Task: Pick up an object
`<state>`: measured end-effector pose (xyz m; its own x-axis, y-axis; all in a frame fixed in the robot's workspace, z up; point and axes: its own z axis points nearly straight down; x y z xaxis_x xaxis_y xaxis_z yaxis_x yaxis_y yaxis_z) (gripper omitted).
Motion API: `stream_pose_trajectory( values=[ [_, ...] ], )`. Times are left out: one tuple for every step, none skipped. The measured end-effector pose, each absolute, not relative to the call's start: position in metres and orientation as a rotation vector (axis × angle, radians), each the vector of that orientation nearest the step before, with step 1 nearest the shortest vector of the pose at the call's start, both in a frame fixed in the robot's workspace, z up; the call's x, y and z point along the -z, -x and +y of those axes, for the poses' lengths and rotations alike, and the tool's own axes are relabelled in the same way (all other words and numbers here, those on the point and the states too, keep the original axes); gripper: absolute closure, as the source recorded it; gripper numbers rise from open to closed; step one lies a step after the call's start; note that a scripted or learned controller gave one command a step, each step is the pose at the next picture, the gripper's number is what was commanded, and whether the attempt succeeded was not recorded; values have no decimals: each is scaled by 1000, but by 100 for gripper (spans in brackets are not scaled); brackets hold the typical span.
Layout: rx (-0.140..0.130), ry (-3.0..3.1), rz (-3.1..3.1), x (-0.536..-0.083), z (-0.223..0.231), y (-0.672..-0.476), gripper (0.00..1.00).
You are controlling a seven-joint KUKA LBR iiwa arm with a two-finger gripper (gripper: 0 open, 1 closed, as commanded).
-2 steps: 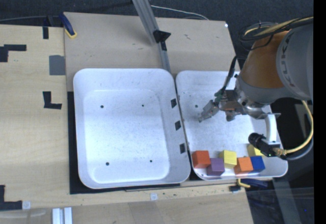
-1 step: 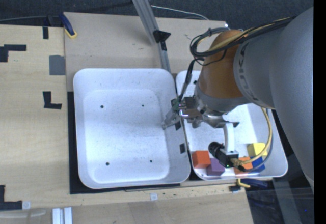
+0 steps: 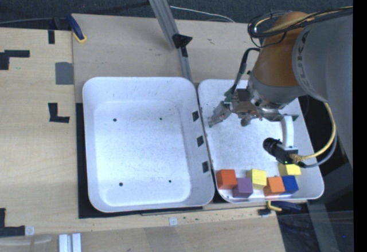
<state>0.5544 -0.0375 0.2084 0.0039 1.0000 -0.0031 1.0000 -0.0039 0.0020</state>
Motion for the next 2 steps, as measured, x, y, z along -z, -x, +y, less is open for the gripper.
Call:
stream_pose_trajectory(
  values=[
    [3, -2216, 2232, -191, 29, -560, 0],
    [4, -2216, 2234, -191, 97, -520, 0]
  ],
)
